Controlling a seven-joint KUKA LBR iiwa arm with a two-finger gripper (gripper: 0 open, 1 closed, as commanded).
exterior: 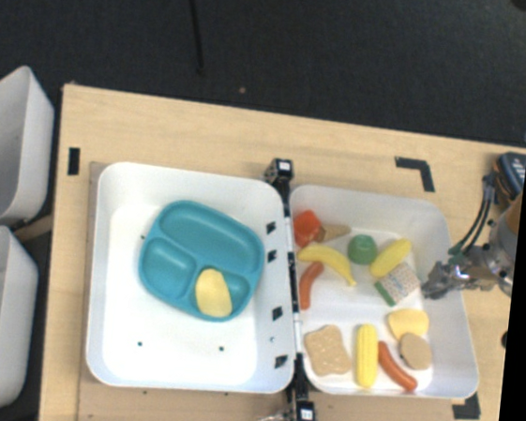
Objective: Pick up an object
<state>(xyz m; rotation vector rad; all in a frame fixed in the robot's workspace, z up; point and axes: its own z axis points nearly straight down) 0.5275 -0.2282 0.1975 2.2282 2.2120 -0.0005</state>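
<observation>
A wooden bench [196, 131] carries two white bins [115, 348] side by side.

Arm [502, 223] showed at right edge as dark grey-blue rounded housing, with hint of orange-brown just below. Thin dark cables [476, 224] looped down along its left side. Gripper [439, 280] was small, metallic grey with darker parts and pale glint at centre. Finer detail too blurred to tell.

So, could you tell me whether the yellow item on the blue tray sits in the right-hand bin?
No, the blue tray with the yellow item on it lies in the left bin.
</observation>
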